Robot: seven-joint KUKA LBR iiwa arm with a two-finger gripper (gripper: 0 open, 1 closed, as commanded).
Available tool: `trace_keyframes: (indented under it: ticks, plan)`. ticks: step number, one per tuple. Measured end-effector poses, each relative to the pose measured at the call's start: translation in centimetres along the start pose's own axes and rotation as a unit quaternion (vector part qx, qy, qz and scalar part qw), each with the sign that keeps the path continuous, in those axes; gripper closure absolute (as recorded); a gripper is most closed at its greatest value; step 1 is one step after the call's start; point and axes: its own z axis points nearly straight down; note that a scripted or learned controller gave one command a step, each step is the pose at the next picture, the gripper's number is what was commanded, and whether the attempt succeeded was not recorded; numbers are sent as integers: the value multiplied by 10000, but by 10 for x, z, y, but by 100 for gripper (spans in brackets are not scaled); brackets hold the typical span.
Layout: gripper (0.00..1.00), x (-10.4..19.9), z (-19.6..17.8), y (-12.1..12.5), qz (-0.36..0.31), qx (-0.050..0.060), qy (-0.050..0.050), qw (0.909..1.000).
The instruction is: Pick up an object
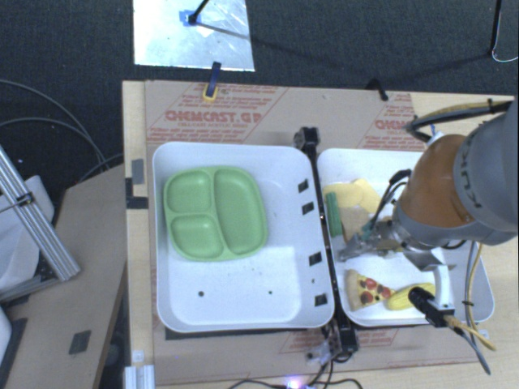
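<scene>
Gripper (pixel 362 245) sits low inside the right bin (pixel 482 302), reaching in from the right under the grey arm (pixel 478 181) with its orange band (pixel 434 189); whether it is clenched or released cannot be told from this slanted view, since the wrist hides much of it and nothing can be seen caught in it. Objects to choose from lie close around it: a pale yellow block (pixel 354 201) just above, a green stick (pixel 332 213) along the bin's left wall, a pizza slice toy (pixel 366 290) just below, and a banana (pixel 405 298) beside the slice near the bin's front edge. As a judgement, the task is at the reaching or grasping stage: the gripper is down among the items, but no lift is evident and nothing looks raised off the bin floor, so the pick itself remains to be done or confirmed. A green divided plate (pixel 216 213) rests in the left bin (pixel 243 298), well apart from the gripper. Red lettering on the cardboard sheet (pixel 268 108) under the bins reads "CHEMCAST GP" behind the left bin, and the same mark begins again near the right bin, partly hidden by the arm.
</scene>
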Motion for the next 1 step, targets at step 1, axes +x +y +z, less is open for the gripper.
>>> trace_keyframes:
  ticks: [1]
  plan:
    - [100,0,-15,0,-3,-12,0,10000]
